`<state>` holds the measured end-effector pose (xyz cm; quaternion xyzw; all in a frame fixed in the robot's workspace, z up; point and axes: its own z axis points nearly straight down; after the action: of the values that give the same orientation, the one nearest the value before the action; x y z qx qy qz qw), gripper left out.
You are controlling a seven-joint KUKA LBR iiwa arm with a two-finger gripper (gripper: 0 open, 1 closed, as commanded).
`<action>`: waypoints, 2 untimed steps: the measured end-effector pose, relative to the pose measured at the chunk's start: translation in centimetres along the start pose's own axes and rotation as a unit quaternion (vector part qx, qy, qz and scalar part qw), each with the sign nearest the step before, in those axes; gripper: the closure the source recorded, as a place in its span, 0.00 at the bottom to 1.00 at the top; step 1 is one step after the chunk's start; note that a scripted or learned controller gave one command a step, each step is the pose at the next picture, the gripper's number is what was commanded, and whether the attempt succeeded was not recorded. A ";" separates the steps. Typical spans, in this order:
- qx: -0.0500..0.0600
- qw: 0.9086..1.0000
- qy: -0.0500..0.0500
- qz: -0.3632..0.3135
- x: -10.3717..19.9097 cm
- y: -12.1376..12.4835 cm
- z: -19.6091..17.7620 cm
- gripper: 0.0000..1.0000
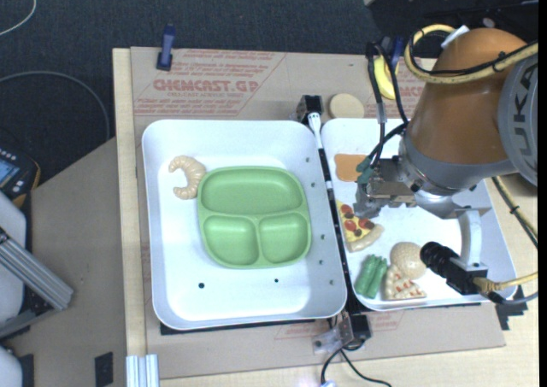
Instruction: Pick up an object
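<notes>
Approach step: the gripper (pixel 369 199) hangs above the toy pizza slice (pixel 357 225) in the right bin (pixel 500 240). Finger spacing cannot be told. Next move, likely: descend squarely and close.

Red letters on the brown board (pixel 205 78) on the surface say "CHEMCAST G.P", far from the fingers. Smaller red lines under them are too tiny to read. The arm (pixel 523 112) shows "UK".

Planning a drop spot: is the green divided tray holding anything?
Empty: all three compartments of the green tray show bare green; the croissant lies beside it.
</notes>
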<state>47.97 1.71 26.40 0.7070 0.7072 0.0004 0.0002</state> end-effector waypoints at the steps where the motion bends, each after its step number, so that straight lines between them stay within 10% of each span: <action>1: 0.000 1.000 0.000 0.000 0.0 0.0 0.0 0.00; 2: -0.001 1.000 0.000 0.000 0.0 0.1 -1.0 1.00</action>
<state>48.02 1.73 27.40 0.7071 0.7071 0.0009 0.0008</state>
